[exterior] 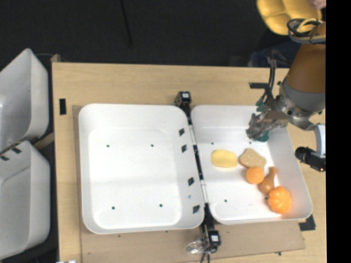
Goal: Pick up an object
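In the right bin [230, 210] lie a yellow lemon-like object [224, 158], a tan bread-like piece [253, 158], a small orange ball [254, 175], a brown pear-shaped piece [268, 182] and an orange pumpkin-like object [279, 199]. My gripper [258, 131] hangs over the far right part of that bin, just above and behind the tan piece. A bit of teal shows at its tip, but I cannot make out what it is.
The left bin [134, 166] sits beside the right one, joined along a centre ridge with black clips [193, 163]. A wooden bench [137, 81] surrounds both. White housings [19, 147] stand at the left edge. A yellow object [282, 7] is behind the arm.
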